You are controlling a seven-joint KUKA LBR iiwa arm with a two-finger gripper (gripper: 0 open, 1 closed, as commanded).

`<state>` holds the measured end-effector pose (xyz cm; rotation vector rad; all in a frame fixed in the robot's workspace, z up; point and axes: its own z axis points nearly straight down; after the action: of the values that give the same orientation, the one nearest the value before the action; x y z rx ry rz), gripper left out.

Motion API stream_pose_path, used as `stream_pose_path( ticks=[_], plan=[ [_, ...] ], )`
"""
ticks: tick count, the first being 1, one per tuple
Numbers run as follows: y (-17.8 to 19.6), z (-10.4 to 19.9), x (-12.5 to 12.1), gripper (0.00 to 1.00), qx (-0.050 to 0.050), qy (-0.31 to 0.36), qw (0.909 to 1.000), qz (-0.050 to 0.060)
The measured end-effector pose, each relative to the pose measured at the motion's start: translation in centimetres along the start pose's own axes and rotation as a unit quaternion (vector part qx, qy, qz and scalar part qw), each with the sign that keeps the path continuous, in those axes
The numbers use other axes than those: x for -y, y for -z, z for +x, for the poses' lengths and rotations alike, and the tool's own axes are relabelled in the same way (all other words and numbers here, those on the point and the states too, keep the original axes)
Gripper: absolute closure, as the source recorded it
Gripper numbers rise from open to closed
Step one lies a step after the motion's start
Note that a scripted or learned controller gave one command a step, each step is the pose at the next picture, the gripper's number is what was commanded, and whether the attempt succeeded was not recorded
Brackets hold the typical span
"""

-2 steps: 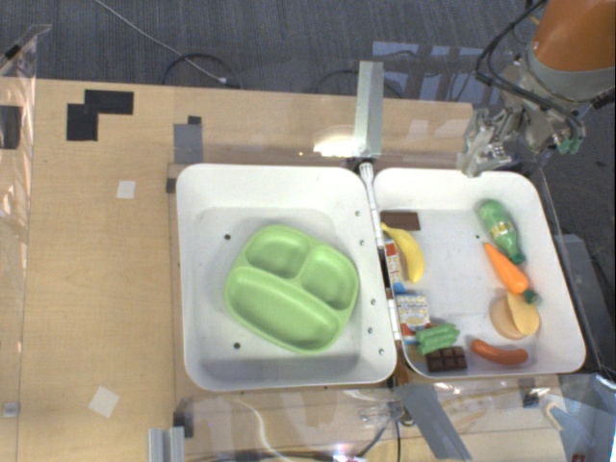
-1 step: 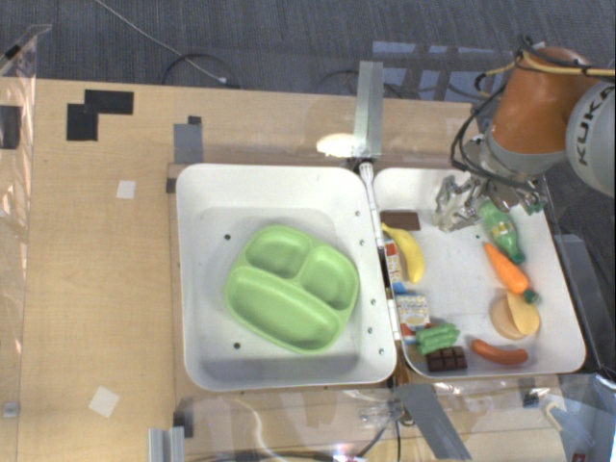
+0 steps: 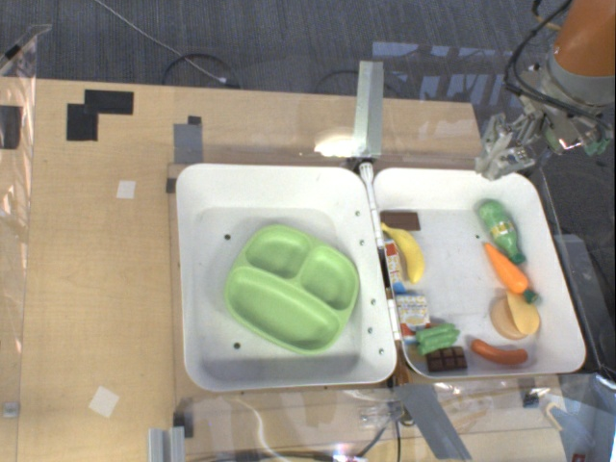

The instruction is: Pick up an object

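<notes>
In the camera view the gripper (image 3: 502, 147) hung at the upper right of the frame, above the far rim of the right bin (image 3: 452, 200); whether its jaws stood open or closed could not be told, and nothing showed between them. The things to pick lay in that bin: a green bottle (image 3: 500, 227) nearest the gripper, an orange carrot (image 3: 506, 269) just below it and seemingly touching it, a yellow banana (image 3: 408, 252) against the centre wall, and a sausage (image 3: 499, 353) and a chocolate bar (image 3: 446, 359) at the lower edge. The likeliest trouble was a descent that caught the bin's rim, or jaws closing on bottle and carrot together so both slipped. The rounded bottle would probably roll from a shallow grip. The crowd at the lower left of the bin, with a small carton (image 3: 412, 308) and a green piece (image 3: 436, 336), left little room for a clean approach. The left bin (image 3: 207, 210) held a green divided plate (image 3: 293, 288), well apart. Black cables (image 3: 527, 56) hung near the arm.
</notes>
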<state>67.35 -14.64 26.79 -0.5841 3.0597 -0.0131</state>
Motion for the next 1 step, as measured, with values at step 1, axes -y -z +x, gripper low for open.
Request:
stream_pose_path(
  ticks=[1],
  plan=[
    [1.23, -2.85, -7.64, 1.00, -0.005, -0.029, 0.9995, -0.006]
  ],
)
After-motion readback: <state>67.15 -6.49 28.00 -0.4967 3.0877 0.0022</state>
